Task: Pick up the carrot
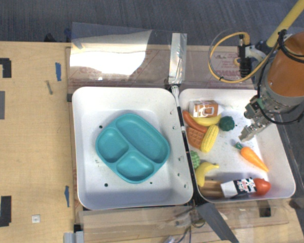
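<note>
The carrot point(253, 157) is orange with a small green top and lies in the right bin point(286, 158), pointing toward the bin's lower right. My gripper point(251, 131) hangs just above and to the left of the carrot's green end, a short gap apart from it. Its metal fingers point(247, 133) point down and left, and nothing shows between them.
The right bin also holds a corn cob point(209, 138), a banana point(203, 169), a green ball point(226, 123), a small carton point(203, 108), a waffle-like piece point(195, 134), and a bottle point(239, 187) beside a tomato point(262, 186). A teal divided plate point(133, 147) lies in the left bin point(86, 110).
</note>
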Available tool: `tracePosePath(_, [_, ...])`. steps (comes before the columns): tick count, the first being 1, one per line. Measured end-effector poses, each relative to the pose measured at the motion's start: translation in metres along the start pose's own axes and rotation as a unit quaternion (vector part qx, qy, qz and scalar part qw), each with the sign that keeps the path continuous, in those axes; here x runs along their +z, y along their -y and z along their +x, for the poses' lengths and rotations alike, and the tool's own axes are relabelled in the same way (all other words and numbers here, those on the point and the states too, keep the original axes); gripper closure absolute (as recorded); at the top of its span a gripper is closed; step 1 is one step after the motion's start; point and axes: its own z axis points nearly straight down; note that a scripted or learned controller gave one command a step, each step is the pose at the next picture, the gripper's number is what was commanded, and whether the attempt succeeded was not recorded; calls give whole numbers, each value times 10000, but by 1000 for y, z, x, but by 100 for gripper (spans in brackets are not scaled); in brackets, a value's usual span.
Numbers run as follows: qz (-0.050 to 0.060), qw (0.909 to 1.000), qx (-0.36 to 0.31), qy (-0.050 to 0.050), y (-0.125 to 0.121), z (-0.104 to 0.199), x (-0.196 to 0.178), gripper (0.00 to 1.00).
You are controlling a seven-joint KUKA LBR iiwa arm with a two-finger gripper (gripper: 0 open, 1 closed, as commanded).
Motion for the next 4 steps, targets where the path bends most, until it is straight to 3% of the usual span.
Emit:
tracePosePath(1, [-27, 9985, -540, -1, -69, 18, 85, 100])
tracePosePath(2, [2, 9995, -318, -20, -80, -26, -15, 100])
tracePosePath(3, [0, 9985, 549, 0, -53, -97, -68, 100])
tracePosePath(4, [-71, 9934, -1145, 38, -71, -32, 27, 100])
